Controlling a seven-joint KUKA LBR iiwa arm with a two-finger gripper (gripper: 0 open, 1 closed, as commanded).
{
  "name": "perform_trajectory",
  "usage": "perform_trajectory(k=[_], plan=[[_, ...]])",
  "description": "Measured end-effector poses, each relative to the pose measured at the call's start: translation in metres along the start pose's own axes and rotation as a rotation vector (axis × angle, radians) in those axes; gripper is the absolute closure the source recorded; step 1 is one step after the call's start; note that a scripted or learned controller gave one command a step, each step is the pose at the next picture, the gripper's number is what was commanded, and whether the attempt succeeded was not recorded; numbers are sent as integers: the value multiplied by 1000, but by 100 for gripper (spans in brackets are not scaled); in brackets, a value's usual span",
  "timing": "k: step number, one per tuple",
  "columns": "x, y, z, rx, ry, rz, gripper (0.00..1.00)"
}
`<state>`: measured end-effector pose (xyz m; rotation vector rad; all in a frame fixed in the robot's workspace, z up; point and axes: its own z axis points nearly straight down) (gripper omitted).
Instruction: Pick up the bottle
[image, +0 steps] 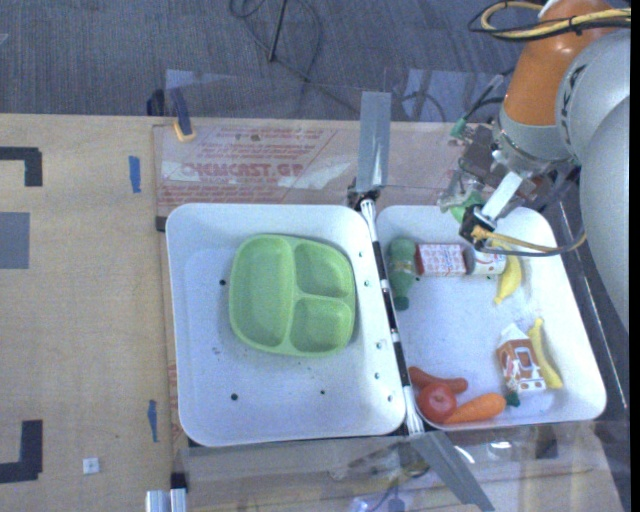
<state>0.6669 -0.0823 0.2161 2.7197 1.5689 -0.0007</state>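
Counter: pale wooden counter (80, 300) carrying two shallow white bins side by side, the left bin (190, 250) and the right bin (585, 385).
Left bin holds: one light green plastic plate (292, 294) with three compartments, lying flat near the bin's middle.
Right bin count: one bottle, two bananas, two cartons, one carrot, one tomato, one red pepper-like piece, one small white thing.
Bottle: one green plastic bottle (402, 265) lying on its side in the far left part of the right bin, just beside the wall between the bins.
Bottle axis: its long axis runs far to near, about parallel to that wall; the wider, darker end lies far and the narrower end points near.
Bottle neighbours: a red and white carton (441, 260) lies just to its right, then a small white thing (488, 264) that is too small to name.
Bananas: one yellow banana (510, 281) at the far right, a second yellow banana (546, 358) at the near right.
Near right: a small orange and white carton (517, 366) touching the second banana.
Near left corner: a red pepper-like piece (436, 381), a round red tomato (437, 402) and an orange carrot (480, 407), close together.
Gripper: the grey arm's gripper (468, 200) sits over the far edge of the right bin, to the right of the bottle and apart from it.
Jaws: cannot tell whether they stand wide or narrow.
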Motion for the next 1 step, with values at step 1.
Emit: perform_trajectory(k=[1], plan=[[-21, 9, -24, 1, 0, 306, 100]])
